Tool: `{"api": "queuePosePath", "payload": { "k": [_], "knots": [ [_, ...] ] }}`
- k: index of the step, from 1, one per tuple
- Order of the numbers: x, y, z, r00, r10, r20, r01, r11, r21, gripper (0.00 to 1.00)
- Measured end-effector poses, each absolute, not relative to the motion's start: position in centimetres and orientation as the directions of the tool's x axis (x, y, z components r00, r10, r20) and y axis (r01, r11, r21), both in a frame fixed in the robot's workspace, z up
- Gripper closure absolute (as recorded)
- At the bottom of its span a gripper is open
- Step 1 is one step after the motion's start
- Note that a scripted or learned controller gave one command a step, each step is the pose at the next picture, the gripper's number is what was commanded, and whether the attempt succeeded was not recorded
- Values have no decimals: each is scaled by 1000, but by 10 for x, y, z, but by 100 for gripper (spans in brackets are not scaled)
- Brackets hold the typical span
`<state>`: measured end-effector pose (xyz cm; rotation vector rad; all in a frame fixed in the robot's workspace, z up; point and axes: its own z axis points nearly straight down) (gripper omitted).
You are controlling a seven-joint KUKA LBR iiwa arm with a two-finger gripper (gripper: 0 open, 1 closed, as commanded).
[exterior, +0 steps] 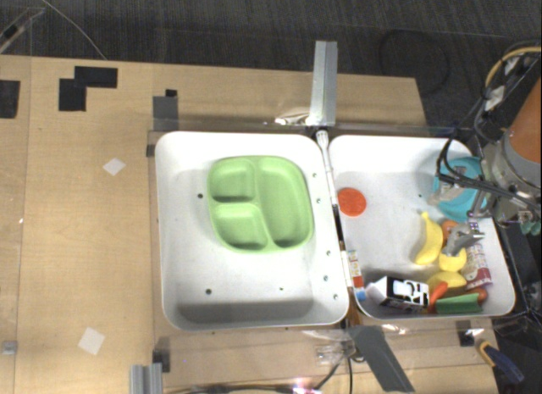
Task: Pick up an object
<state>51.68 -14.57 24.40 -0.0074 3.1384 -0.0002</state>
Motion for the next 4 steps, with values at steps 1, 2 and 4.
{"api": "queuePosePath", "payload": {
  "k": [1, 2, 4],
  "knots": [
    [509, -206, 140, -995, -101, 3, -101, 995, 2, 0],
    [515, -184, 90, -999, -38, -20, -38, 999, -5, 0],
    [497, -166, 90, -994, -105, -19, -105, 994, -5, 0]
  ]
}}
